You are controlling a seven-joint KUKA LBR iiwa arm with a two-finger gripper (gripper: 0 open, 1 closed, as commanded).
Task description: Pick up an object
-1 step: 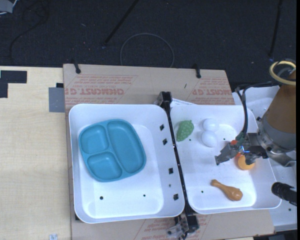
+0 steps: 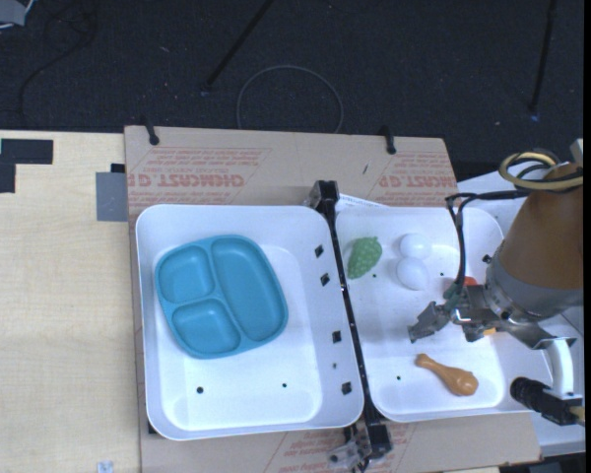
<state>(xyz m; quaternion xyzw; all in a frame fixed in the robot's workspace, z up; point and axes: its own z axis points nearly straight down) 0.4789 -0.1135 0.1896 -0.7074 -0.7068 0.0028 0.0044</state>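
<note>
In the right bin [image 2: 394, 402] lie a green leafy toy [image 2: 363, 255], two white egg-like objects [image 2: 413, 260] close together, and an orange drumstick-shaped toy [image 2: 449, 374] near the front. My gripper [image 2: 435, 321] hangs low over the middle of this bin, between the white objects and the drumstick, pointing left. Its dark fingers look slightly spread, and nothing shows between them. The arm's orange band [image 2: 550, 235] rises at the right.
The left bin [image 2: 177, 392] holds a blue three-compartment plate [image 2: 220, 295]. A black divider [image 2: 340, 313] separates the two bins. Cardboard lies under both bins, with wooden bench to the left and cables at the right.
</note>
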